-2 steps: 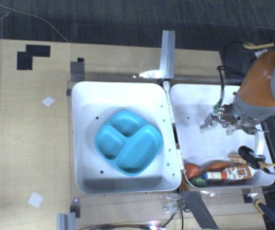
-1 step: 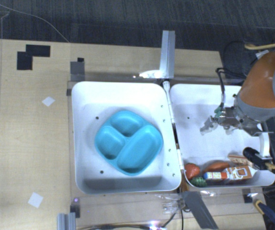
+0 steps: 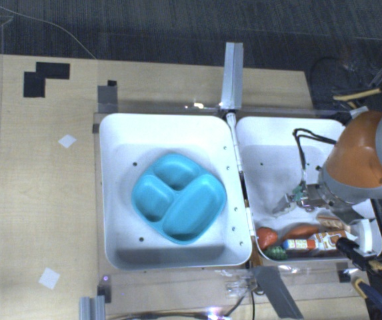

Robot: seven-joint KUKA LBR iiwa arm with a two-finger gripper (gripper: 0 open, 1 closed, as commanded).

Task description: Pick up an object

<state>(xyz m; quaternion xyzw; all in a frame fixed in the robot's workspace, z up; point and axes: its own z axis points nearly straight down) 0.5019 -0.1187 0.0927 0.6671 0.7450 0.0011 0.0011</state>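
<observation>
While the arm hung over the right bin, these lines covered the scene, big things first:

bench: pale wood, bore two white bins side by side.
left bin: held a blue divided tray, three compartments, nothing in them; well apart from the arm.
right bin: far half bare, objects bunched along the near wall.
arm: grey with orange band, reached in from the right, over the right bin's right half.
gripper: metal tip aimed left and toward the near wall, low over the bin floor; finger spread too small and blurred to judge, cannot tell; nothing seen between them.
bottle: lay flat, long axis running left-right along the near wall, red label.
orange-red long piece: just behind the bottle, same left-right axis.
red round item: near-left corner, touching or just beside the bottle's left end.
key relation: pile lay just nearward of the tip, slightly right; likely next move a short shift toward the near wall, then descent, jaws across the left-right axis.
</observation>
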